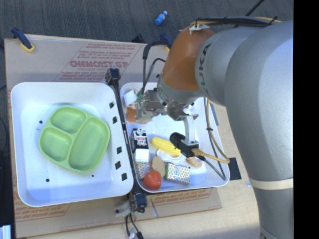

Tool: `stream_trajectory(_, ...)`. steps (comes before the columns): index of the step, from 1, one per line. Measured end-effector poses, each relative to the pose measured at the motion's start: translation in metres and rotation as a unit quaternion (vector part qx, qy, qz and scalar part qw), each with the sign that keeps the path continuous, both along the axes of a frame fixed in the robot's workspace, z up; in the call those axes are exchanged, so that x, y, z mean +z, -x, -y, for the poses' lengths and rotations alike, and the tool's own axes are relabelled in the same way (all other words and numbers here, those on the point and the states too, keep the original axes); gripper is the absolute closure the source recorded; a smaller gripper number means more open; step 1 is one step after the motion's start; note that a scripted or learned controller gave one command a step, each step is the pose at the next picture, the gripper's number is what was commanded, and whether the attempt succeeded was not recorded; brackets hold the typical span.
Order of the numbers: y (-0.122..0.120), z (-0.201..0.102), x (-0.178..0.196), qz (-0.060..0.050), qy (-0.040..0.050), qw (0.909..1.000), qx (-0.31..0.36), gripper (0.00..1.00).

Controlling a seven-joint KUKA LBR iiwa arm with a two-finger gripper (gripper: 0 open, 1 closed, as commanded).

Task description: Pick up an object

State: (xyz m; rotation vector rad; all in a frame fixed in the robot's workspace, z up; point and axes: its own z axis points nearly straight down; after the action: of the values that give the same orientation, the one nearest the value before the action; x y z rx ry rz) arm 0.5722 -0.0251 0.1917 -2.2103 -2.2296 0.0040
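Observation:
The right bin (221, 179) holds several small items: a yellow corn cob (164, 145), a red tomato (153, 179), a white block (141, 155), a black-and-white box (140, 137), a patterned packet (178, 173) and a beige piece (158, 164). An orange-brown item (131, 114) lies at the bin's far left side, with a white item (130, 97) behind it. My gripper (143, 108) is low in the far left part of this bin, right beside the orange-brown item. The wrist hides the bin's middle and far right.
The left bin (22, 133) carries a green divided plate (75, 138). Black clips (119, 151) run along the wall between the two bins. A blue clamp (22, 39) sits at the cardboard's far left corner, and a blue object (160, 18) lies on the floor beyond.

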Motion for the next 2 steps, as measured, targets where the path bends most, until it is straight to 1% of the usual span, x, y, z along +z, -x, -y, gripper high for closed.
stream_trajectory(1,0.033,0.057,0.044,0.001,0.0003,1.0,-0.002,1.0)
stream_trajectory(2,-0.011,0.039,0.0,0.0,0.0005,1.0,-0.001,1.0)
